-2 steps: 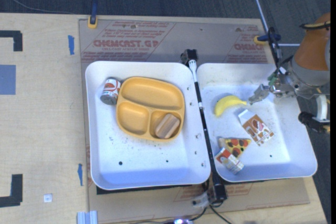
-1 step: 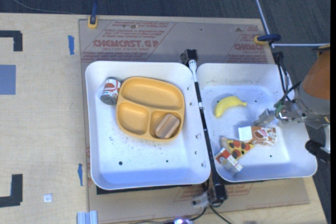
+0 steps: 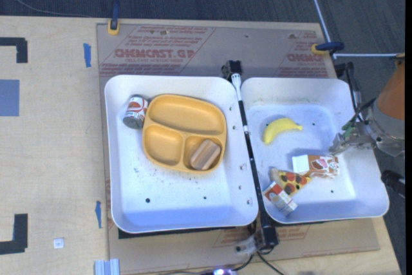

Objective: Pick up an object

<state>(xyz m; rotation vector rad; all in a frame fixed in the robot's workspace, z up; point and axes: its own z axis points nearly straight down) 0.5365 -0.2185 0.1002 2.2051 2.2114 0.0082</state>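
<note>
In the right bin [image 3: 367, 199] lie a yellow banana [image 3: 281, 129], a small white block [image 3: 300, 163], a red-and-white packet [image 3: 323, 166], a toy pizza slice [image 3: 291, 180] and a small red-and-grey box [image 3: 280, 198]. My gripper [image 3: 343, 142] hangs over the right side of this bin, just above and to the right of the packet. It is small and partly blurred against the arm [image 3: 389, 119]. I see nothing lifted off the bin floor.
The left bin [image 3: 122, 203] holds a yellow divided tray [image 3: 183, 119] with a tan bread-like piece [image 3: 205, 154] in one compartment, and a crushed can [image 3: 135, 111] beside it. A black divider [image 3: 244, 138] runs between the bins. Clamps sit at the board's back corners.
</note>
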